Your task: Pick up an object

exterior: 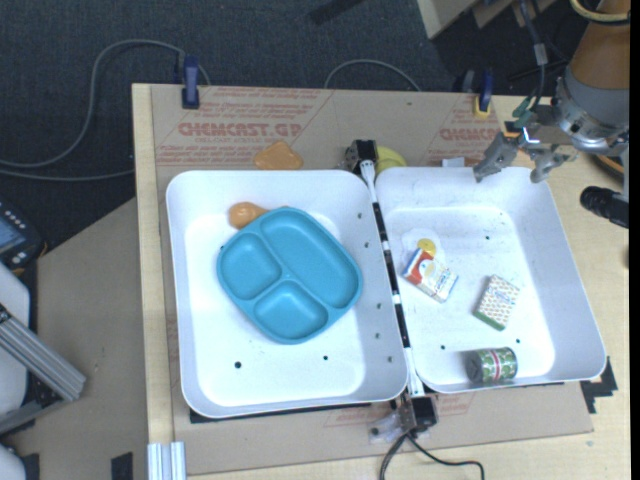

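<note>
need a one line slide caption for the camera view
Open gripper above the right bin's far edge; small box, green packet and can inside; blue divided tray in left bin.

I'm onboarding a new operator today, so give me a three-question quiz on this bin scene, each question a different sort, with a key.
1. True or false: the blue divided tray lies in the right bin.
2. Multiple choice: where is the pincer? A) above the right bin's far edge B) down on the tray C) beside the green can
3. Fill in: the small orange thing in the left bin sits at the tray's ___ edge (near or far).

Key: 1 false, it lies in the left bin; 2 A; 3 far.
</note>
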`<act>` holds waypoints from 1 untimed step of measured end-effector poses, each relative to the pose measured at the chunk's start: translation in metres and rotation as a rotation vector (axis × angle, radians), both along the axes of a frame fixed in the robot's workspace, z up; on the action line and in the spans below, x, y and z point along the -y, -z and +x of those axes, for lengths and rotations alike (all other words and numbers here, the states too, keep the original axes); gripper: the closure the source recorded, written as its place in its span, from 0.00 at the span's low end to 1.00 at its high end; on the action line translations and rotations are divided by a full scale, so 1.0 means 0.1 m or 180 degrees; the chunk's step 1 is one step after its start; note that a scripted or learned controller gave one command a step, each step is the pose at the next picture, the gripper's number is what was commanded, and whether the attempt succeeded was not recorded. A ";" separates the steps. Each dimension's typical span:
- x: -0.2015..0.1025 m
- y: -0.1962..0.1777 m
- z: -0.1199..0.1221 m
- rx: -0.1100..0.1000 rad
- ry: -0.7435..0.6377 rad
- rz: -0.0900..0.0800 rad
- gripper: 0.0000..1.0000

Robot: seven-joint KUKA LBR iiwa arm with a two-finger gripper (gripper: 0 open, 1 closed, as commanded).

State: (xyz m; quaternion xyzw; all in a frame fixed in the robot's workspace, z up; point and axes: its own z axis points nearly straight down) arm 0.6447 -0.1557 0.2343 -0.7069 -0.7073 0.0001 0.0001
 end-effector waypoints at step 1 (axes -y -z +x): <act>-0.60 1.29 -0.42 -0.0049 -0.0013 0.0019 0.00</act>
